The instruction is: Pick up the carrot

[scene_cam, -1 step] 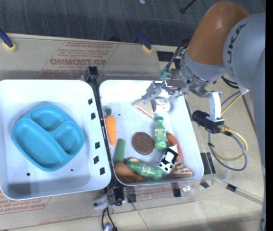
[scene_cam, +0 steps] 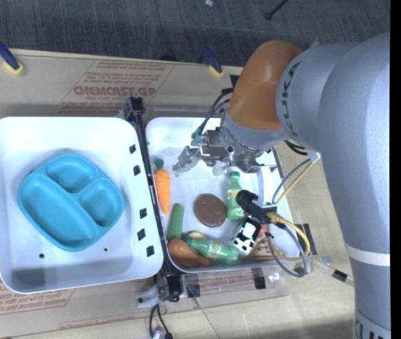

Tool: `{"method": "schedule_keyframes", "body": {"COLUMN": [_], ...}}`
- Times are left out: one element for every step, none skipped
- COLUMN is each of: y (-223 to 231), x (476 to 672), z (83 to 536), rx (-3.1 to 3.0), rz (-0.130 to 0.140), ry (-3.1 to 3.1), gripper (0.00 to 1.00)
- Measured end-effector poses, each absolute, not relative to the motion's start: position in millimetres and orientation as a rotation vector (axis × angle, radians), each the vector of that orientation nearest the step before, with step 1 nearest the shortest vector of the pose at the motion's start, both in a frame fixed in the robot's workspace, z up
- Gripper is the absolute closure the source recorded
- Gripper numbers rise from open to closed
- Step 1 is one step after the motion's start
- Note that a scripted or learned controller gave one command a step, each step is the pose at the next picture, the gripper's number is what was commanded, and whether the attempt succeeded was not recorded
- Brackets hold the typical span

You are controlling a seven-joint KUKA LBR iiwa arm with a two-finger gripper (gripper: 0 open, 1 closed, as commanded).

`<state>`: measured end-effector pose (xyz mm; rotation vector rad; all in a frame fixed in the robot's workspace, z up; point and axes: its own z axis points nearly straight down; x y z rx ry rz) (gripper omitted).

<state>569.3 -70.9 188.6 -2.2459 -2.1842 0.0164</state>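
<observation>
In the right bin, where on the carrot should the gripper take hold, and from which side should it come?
Probably the carrot's thick middle, coming straight down from above. It lies flat and lengthwise along the left wall of the right bin, green top toward the far end. That wall is very near, so there is little room on that side. The gripper hangs to its right, farther back.

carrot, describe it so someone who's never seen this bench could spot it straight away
Take the right-hand white bin, the one under the arm. Along its left wall, beside the divider between the two bins, lies the carrot, lengthwise with its green stub at the far end. It is the only bright orange piece there; the green vegetable below it and the brown disc to its right differ in colour.
</observation>
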Motion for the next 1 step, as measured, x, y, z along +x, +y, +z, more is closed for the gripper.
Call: {"method": "schedule_keyframes", "body": {"y": [-92.8], "x": [600.2], "z": [139.6], "rx": [-2.249], "rz": [0.017], "ry": [-2.189], "gripper": [0.0]}}
